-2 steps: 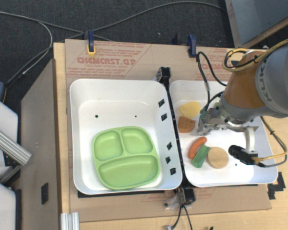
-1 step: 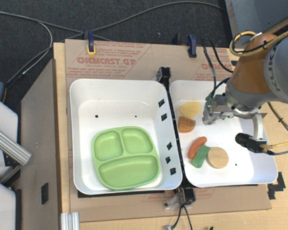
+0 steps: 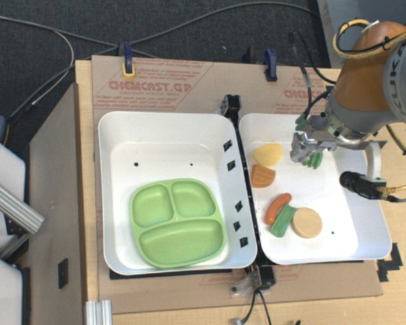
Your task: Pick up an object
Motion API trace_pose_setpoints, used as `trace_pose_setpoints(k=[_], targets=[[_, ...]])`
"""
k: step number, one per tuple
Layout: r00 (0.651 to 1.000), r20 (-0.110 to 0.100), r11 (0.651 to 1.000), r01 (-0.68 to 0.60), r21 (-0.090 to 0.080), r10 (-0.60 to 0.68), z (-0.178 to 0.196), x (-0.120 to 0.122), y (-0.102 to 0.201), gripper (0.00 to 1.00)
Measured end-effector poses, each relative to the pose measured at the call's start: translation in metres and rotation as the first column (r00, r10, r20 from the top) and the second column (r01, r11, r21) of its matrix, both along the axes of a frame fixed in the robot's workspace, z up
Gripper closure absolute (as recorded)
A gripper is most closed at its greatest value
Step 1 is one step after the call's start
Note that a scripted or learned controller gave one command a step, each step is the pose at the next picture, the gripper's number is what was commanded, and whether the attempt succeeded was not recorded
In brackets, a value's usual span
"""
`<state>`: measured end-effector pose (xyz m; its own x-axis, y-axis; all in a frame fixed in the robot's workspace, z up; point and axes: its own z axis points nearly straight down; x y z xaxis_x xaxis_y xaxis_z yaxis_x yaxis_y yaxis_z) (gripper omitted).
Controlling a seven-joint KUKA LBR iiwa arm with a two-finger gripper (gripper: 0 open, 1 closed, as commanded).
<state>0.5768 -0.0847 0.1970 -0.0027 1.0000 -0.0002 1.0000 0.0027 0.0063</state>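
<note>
1. Grey and orange, the arm (image 3: 365, 80) reaches in from the right and bends down over the far part of the right bin (image 3: 345, 208), with its wrist turned downward.
2. We see the gripper (image 3: 306, 156) hanging low over the white floor of that bin, near the far wall.
3. We cannot tell whether the gripper is spread or pressed together; its tip is too small and too dark against the wrist to read.
4. A small green piece (image 3: 316, 160) shows right at the gripper's tip, on its right side, touching it or just beneath it. We cannot tell whether it is pinched or only lies there.
5. Just to the gripper's left lies a yellow rounded piece (image 3: 268, 154), and nearer to us from that, an orange piece (image 3: 262, 176) touches it.
6. Well on the near side of the gripper, a red-orange piece (image 3: 279, 207) and a longer green piece (image 3: 283, 222) lie side by side, with a tan disc (image 3: 307, 223) against the green one's right.
7. Far to the gripper's left, across the divide, the left bin (image 3: 155, 147) holds a green divided plate (image 3: 178, 222).
</note>
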Motion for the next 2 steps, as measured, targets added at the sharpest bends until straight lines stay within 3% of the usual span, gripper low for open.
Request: trace_pose_setpoints(k=[1, 2], targets=[[1.000, -0.001, 1.000, 0.001, 0.000, -0.001, 0.051, 0.001, 0.001, 1.00], [1.000, -0.004, 1.000, -0.003, 0.001, 0.003, 0.053, 0.014, 0.060, 1.00]])
